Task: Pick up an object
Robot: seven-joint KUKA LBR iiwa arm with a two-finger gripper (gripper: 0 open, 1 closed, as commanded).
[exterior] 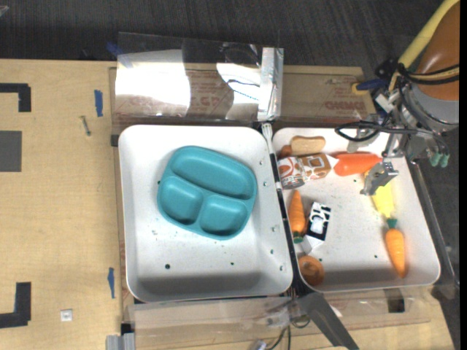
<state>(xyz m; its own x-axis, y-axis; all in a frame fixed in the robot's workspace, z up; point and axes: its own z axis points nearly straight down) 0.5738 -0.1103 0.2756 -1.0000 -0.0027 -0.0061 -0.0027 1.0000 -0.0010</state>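
My gripper [379,176] hangs over the right bin [427,217], near its upper right part. It is just above the top end of a yellow toy piece [384,199] and right beside an orange-red toy vegetable [354,164]. I see nothing lifted off the bin floor. A carrot [395,248] lies below the yellow piece. Another carrot [296,211] lies along the bin's left wall, next to a black-and-white box [318,221].
A bread-like toy [307,145] and a white-and-orange pack [303,170] sit at the right bin's top left, and a brown round item [311,269] at its bottom left. The left bin [139,246] holds a teal divided plate [206,190]. Cables [365,131] trail from the arm [438,64].
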